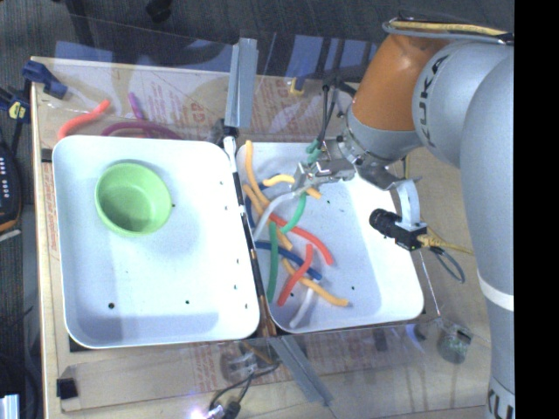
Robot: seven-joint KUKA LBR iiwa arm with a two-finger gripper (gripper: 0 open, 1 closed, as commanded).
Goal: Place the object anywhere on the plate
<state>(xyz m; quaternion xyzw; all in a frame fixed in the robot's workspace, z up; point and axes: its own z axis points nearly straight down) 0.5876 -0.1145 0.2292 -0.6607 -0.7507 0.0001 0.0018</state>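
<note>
A round green plate (133,199) sits in the upper left part of the left white bin (157,312). The right bin (393,278) holds a heap of several bendy sticks (297,251) in red, green, yellow, orange, blue and white. My gripper (307,175) hangs over the upper part of that heap, just right of the wall between the bins. A yellow stick (278,181) and a green stick (299,209) lie right beside it. The gripper is far from the plate, by about the width of a bin.
The grey arm with its orange band (393,77) covers the right bin's far right corner. A black cable fitting (390,226) hangs over the right bin. Behind the left bin lie an orange piece (83,118) and a magenta loop (140,130).
</note>
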